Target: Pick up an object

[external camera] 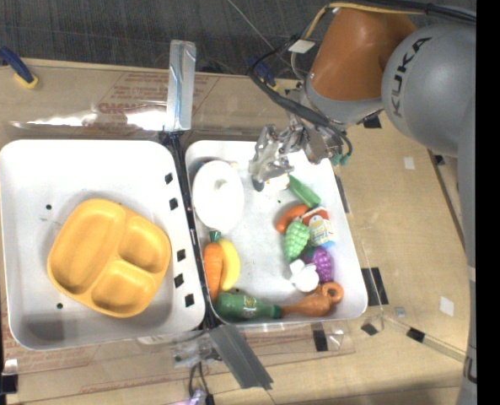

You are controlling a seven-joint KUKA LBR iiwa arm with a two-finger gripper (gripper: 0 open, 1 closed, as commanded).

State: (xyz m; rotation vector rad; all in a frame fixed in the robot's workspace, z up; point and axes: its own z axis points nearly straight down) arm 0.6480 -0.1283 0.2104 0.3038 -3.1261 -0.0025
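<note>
The grey arm with its orange band [359, 53] fills the upper right of the frame and reaches down toward the right-hand shallow white bin [351, 226]. The left-hand shallow white bin [13, 226], in the left half of the frame, carries a yellow plastic divided tray [108, 256], well apart from everything the arm could reach just now.

In the right bin the things lie in a loose ring. A round white plastic lid or dish [217, 192] sits at upper left of that bin; below it an orange toy carrot [212, 264] and a yellow toy banana [230, 264] lie side by side, long axes running up and down the frame. Along the bottom edge are a dark green toy bottle [245, 307] and an orange-brown gourd-shaped toy [317, 299], both lying across the frame.

The gripper [271, 163] hangs over the upper middle of that bin. How far it is open cannot be told, and nothing is seen in it.

Nearest to it is a small green toy pepper [303, 191], just beside and to the lower right, its long axis slanting down to the right. A green bumpy toy [296, 239] and purple toy grapes [323, 262] lie further down.
</note>
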